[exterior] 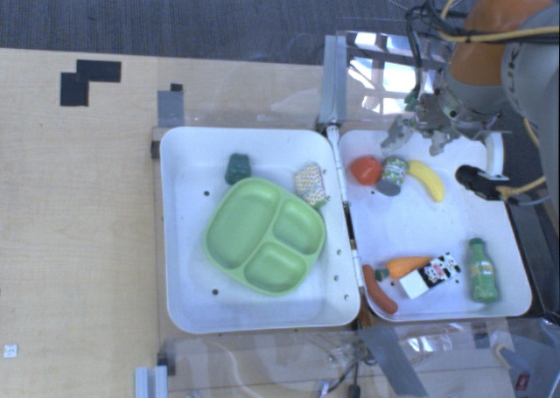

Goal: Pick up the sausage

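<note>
The sausage (379,291), reddish-brown and short, lies in the near left corner of the right bin (455,226), against its left wall and just left of a carrot (408,266). My gripper (415,140) hangs over the far edge of the same bin, well away from the sausage. Its fingers (393,135) are spread open with nothing between them. Right below the gripper stand a small can (394,175) and a banana (427,179).
A red tomato (367,170) sits left of the can. A cow-patterned box (434,274) and a green bottle (479,271) lie along the right bin's near side. The left bin (184,239) holds a green divided plate (265,235), a dark green piece (238,168) and a patterned sponge (310,183).
</note>
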`<state>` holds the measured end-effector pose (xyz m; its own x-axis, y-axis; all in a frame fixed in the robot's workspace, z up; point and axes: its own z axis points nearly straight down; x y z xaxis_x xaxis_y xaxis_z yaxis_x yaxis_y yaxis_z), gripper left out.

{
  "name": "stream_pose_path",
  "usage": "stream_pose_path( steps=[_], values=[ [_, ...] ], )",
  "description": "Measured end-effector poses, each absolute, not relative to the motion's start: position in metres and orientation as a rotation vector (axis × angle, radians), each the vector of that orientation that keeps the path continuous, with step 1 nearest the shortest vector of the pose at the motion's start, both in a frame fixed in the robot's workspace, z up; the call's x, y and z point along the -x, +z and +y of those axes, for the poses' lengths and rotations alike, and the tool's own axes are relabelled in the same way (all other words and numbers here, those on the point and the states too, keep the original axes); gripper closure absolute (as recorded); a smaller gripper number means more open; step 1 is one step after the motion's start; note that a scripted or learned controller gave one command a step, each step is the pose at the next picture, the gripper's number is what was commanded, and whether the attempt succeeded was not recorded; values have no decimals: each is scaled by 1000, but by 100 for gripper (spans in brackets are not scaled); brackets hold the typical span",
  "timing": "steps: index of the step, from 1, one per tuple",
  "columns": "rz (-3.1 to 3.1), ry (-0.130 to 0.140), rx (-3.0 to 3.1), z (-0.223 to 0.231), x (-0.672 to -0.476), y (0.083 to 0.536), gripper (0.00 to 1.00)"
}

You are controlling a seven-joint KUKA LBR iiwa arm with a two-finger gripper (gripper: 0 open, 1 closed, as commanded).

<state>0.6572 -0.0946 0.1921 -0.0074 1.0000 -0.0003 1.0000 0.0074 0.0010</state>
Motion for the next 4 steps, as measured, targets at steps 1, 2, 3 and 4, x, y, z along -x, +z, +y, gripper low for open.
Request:
stream_pose_path(
  steps=[1, 2, 3, 4],
  values=[
    [2233, 4, -2205, -93, -659, 203, 100],
    [2233, 4, -2205, -93, -659, 203, 0],
    [2118, 0, -2320, -139, -579, 128, 0],
    [2150, 12, -2278, -87, -530, 89, 0]
  ],
)
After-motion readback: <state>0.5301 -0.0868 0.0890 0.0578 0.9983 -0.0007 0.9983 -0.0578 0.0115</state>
